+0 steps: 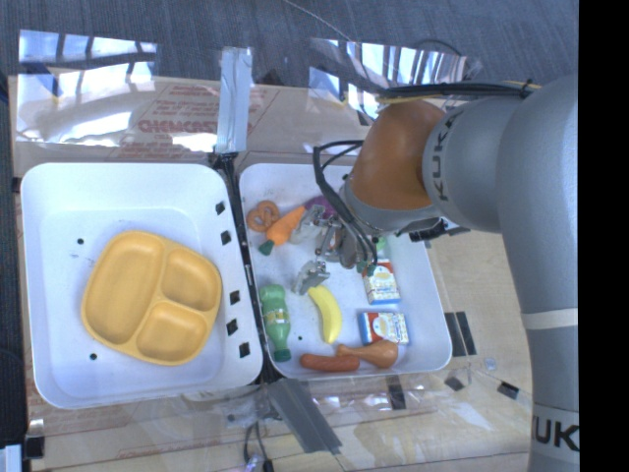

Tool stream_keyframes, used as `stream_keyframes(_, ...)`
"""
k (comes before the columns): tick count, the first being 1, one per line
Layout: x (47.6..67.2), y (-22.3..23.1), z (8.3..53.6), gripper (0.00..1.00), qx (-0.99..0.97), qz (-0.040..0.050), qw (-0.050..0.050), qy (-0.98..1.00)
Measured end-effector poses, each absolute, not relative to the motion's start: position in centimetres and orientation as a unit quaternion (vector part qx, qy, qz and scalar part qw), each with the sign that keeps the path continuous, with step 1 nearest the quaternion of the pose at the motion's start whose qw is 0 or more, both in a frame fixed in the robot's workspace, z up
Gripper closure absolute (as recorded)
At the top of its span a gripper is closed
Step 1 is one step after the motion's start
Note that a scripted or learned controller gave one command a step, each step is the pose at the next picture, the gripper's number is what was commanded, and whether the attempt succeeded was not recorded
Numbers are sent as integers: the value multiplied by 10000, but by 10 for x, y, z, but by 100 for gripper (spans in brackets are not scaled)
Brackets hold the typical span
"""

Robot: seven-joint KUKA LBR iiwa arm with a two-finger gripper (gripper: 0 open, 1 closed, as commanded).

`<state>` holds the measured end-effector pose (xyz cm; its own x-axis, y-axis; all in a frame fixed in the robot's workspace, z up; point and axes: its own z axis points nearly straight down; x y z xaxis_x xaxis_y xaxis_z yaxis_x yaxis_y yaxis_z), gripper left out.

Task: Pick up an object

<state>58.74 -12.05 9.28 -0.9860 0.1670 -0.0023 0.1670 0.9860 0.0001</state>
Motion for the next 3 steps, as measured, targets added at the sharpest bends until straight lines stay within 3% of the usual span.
stream_keyframes(1, 519, -131, 92, 0, 838, 1, -12, 9965)
stream_keyframes(2, 611, -115, 93, 0, 1890, 1, 9, 9820)
stream_keyframes(3, 517, -96, 92, 0, 570, 2, -16, 9984)
